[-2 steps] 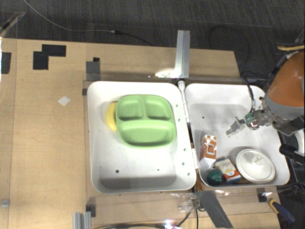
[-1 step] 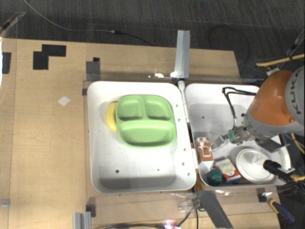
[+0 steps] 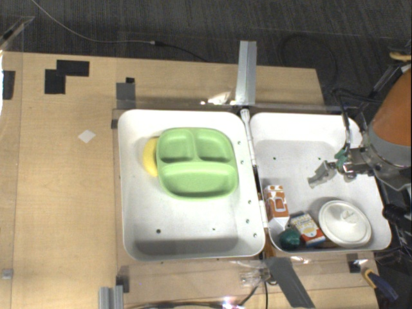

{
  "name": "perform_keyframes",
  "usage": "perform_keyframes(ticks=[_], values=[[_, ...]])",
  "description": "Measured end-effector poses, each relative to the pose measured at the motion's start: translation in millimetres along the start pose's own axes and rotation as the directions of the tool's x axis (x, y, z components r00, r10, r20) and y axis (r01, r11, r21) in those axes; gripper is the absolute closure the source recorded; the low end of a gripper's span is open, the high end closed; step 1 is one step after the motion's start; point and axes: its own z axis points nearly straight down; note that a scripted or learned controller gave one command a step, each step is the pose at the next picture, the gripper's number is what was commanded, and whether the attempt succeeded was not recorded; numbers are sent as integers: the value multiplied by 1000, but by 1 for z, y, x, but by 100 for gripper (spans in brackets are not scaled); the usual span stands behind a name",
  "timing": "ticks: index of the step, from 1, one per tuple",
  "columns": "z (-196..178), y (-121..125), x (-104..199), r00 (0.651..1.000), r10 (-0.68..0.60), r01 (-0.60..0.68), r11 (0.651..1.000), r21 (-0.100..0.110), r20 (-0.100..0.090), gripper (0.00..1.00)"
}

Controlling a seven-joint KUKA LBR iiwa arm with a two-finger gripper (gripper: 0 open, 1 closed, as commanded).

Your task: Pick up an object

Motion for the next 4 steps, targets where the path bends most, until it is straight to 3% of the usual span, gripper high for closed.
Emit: perform_keyframes(ticks=[1,2,3,4], values=[[103,-7,34,999,-35,35,999,-5,-1,0],[22,-7,47,996,94,-94,996,1,-1,0],[100,-11,17,993,-120,120,993,-2,1,0],[138,-13,-10,945,-326,326,945,-6,8,0]])
